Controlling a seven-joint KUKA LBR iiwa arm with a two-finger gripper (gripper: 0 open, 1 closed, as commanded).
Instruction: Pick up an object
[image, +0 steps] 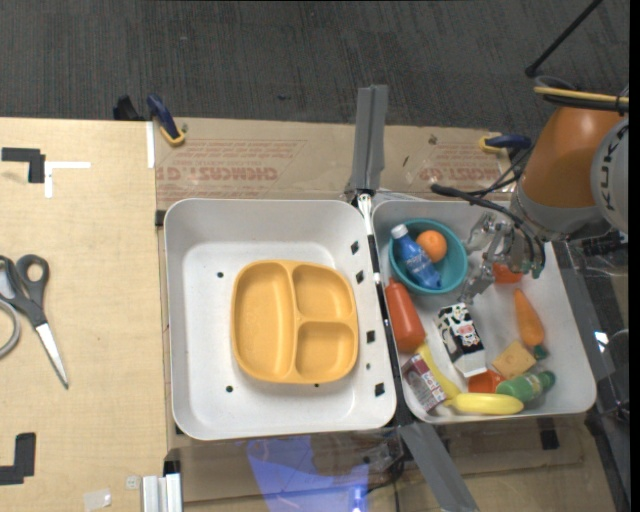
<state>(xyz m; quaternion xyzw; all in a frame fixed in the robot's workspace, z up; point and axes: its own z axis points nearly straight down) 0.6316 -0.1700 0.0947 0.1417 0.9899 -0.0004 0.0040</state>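
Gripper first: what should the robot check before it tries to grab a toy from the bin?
1. Gripper is above the right bin, near the teal bowl: ok.
2. Nothing is between its fingers yet: ok.
3. Fingers open wide enough for a grab: cannot tell, they are small and blurred.
4. One toy chosen right below it: cannot tell. The black and white carton lies just below and to the left, the carrot to the right.
5. Room around the toys: not ok at the near end, where the banana, the cheese wedge and the green bottle crowd together.
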